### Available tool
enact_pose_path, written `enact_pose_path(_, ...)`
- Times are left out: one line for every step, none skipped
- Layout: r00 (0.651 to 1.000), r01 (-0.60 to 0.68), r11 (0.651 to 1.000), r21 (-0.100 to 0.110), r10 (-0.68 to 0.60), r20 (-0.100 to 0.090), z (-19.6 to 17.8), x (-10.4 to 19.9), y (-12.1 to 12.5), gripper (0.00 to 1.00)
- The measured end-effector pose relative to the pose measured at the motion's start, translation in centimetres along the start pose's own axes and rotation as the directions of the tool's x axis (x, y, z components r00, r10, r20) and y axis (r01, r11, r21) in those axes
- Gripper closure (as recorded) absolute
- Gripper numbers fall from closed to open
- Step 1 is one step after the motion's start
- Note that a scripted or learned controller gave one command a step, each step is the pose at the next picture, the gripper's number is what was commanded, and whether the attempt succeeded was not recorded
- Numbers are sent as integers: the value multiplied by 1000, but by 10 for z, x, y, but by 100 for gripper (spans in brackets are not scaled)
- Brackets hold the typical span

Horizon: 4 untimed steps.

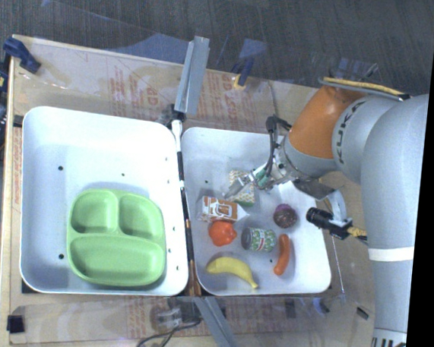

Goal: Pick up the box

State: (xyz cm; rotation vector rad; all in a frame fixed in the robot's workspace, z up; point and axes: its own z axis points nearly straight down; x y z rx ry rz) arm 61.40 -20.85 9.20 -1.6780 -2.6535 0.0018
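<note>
Plywood surface [96,81] with two white bins side by side. Left bin [45,137] has a green divided tray [117,238] sitting in the lower part. Right bin [204,152] holds the small box [220,209] at its left-center, with a tomato [223,233] just below it, a can [259,240] on its side, a banana [232,269], a red chili [282,255] and a dark plum [285,215]. The claw [248,181] sits just up-right of the box, over a crinkly packet [242,192]; can't tell if it's apart or together.

Gripper [240,185] above box [220,209], right bin [204,149]; tray [117,238] left bin [44,145].
</note>
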Motion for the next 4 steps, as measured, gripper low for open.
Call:
enact_pose_path(1000,4,1000,-1,-4,2,-12,-1,1,100)
enact_pose_path(1000,-21,1000,-7,21,13,-6,73,-13,100)
enact_pose_path(837,-547,837,0,547,-1,-4,93,36,100)
enact_pose_path(915,-402,915,0,402,-1,-120,126,38,100)
